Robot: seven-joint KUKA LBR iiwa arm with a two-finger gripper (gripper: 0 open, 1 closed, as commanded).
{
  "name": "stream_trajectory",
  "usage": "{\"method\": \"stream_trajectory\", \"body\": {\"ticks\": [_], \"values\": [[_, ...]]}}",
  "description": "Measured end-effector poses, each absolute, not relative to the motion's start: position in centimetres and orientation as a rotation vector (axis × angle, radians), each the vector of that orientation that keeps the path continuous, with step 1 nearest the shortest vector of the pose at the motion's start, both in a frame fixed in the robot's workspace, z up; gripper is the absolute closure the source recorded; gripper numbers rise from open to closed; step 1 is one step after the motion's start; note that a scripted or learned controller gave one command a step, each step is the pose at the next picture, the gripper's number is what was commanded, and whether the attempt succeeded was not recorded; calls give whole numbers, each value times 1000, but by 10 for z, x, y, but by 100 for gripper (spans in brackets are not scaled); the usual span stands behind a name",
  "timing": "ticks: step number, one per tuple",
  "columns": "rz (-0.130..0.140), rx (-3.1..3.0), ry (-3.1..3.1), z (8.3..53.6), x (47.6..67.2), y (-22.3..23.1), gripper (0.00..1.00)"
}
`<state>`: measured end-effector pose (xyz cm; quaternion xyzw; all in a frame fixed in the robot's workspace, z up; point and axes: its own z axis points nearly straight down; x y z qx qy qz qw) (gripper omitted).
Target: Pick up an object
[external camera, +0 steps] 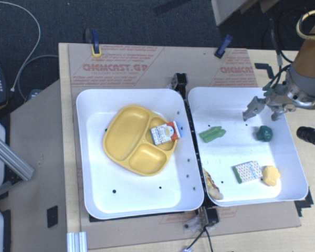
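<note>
Camera view: two white bins side by side on a brown board. The left bin (89, 156) holds a yellow divided plate (131, 143), and a small carton (164, 133) with blue, white and red print lies tilted on the plate's right rim.

The right bin (220, 101) holds five loose items. A green pod-shaped piece (212, 134) lies near the bin's left-centre. A dark green round object (264, 134) sits toward the right side. A small patterned packet (248, 171) with a green edge lies in the near right part, and a yellow lumpy object (271, 175) is just beside it on the right, apparently touching. A pale banana-like piece (212, 185) rests against the near left wall.

The arm enters from the right, and the gripper (265, 111) hangs over the far right part of the right bin, above and just behind the dark green round object. Its two fingers (252, 109) are spread apart, with nothing between them. None of the objects is lifted; all rest on the bin floors.
</note>
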<state>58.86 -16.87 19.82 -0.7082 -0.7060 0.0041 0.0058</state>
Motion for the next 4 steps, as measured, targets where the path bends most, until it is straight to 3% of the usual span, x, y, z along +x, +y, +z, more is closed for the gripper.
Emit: {"method": "stream_trajectory", "body": {"ticks": [1, 3, 4], "values": [[0, -2222, -2222, 206, 592, -168, 0], [5, -2217, -2218, 91, 584, -165, 0], [-1, -2223, -2222, 105, 586, -166, 100]]}}
